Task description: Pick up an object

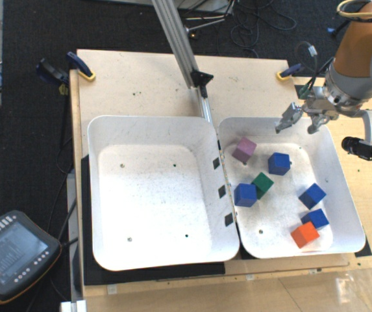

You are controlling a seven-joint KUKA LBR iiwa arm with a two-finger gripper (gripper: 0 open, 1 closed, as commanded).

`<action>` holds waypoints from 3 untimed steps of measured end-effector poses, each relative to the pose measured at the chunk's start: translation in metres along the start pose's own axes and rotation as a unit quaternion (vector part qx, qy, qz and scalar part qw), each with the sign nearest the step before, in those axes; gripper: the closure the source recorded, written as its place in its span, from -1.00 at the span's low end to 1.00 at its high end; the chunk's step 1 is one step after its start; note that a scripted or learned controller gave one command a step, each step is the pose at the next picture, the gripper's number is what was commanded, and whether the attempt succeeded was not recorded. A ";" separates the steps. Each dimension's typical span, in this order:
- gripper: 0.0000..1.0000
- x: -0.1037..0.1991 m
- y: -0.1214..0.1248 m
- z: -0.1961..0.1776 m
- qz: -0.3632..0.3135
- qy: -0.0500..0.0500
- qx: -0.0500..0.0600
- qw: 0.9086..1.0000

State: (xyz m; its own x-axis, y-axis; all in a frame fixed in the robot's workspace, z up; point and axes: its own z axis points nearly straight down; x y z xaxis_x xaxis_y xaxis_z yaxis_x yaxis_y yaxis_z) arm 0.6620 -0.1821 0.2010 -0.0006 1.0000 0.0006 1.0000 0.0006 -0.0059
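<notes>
My gripper (300, 123) hangs over the far edge of the right bin (345, 194), open, with nothing between its fingers (287, 121). Below it in the bin lie a pink cube (243, 150) and a blue cube (278, 163) nearest the gripper. A green cube (262, 184) touches another blue cube (245, 194) near the bin's left wall. Toward the front right sit two more blue cubes (312, 195) (317, 219) and an orange cube (304, 234).
The left bin (150, 187) lies beside the right one. A metal pole (179, 34) slants across the bench toward the bins' shared edge. Clamps (80, 66) (289, 71) grip the board's far corners. A teach pendant (10, 255) rests at front left.
</notes>
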 end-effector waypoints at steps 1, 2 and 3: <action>-1.00 0.001 0.006 0.062 -0.001 0.000 0.000 1.000; -1.00 0.002 0.005 0.109 -0.001 0.000 -0.001 1.000; 1.00 0.002 0.007 0.094 -0.002 -0.001 -0.005 1.000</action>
State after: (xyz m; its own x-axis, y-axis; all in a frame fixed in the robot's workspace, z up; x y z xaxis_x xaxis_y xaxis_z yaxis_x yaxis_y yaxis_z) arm 0.6689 -0.1802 0.1066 -0.0036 1.0000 -0.0020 1.0000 0.0036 0.0036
